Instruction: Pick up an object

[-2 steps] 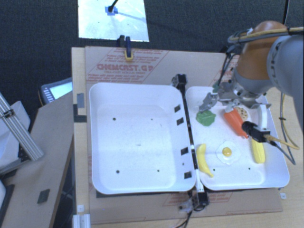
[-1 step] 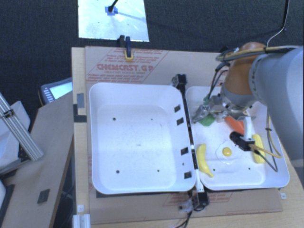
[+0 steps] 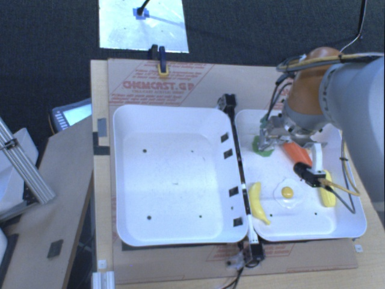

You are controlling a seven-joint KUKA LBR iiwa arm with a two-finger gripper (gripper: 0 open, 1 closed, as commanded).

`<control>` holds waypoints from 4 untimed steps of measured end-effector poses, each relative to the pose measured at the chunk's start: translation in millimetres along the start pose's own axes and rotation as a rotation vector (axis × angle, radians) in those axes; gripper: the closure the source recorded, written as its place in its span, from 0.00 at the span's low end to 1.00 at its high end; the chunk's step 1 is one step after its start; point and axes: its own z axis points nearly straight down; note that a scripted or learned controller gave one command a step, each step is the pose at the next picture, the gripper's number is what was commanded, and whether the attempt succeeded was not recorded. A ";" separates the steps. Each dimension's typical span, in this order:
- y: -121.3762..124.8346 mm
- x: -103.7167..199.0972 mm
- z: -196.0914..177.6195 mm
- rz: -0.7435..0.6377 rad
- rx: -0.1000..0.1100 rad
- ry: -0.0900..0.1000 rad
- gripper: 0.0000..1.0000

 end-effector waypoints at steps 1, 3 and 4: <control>-46.7 -46.6 -103.5 0.006 -0.005 -0.004 1.00; -33.3 -64.7 -80.0 0.003 0.017 0.003 1.00; 24.8 -84.4 -202.8 -0.003 -0.013 -0.006 1.00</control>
